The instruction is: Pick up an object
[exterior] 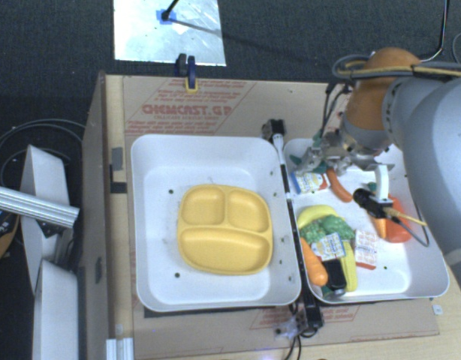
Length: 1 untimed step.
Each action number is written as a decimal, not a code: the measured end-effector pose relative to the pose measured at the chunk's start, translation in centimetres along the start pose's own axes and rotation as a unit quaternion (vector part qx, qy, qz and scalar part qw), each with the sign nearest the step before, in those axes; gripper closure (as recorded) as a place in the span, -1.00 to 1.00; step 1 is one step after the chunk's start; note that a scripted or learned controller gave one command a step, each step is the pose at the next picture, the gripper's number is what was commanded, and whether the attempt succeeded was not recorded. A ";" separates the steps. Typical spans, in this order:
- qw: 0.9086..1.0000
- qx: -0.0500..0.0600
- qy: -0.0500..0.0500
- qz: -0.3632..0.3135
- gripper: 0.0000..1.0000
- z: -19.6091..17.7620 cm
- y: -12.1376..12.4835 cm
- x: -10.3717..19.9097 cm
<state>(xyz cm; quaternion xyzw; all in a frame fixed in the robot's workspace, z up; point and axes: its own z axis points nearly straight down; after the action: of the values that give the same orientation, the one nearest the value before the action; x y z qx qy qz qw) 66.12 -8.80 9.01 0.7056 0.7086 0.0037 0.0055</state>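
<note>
1. Gripper (324, 160) sits at about 11 o'clock in the right bin (433, 280), low over the clutter; fingers' state: cannot tell, wrist blocks it.
2. Candidates just beside it: small printed packet (307, 181) at its 7 o'clock, orange sausage-shaped piece (338, 187) at its 5 o'clock.
3. Judgement: go for the sausage piece. It lies apart from the pile at 6 o'clock (green item (326, 228), carrot (313, 262)).
4. Align fingers across its short axis, descend straight, avoid the bin wall.
5. Left bin (152, 201) holds only a yellow tray (224, 228). Ignore it.
</note>
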 end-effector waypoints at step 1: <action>1.000 0.003 0.002 0.000 -1.00 0.0 1.0 -3.5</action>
<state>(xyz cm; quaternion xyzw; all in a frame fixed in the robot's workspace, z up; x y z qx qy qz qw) 67.17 -12.26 8.99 0.7054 0.7088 0.0033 0.0019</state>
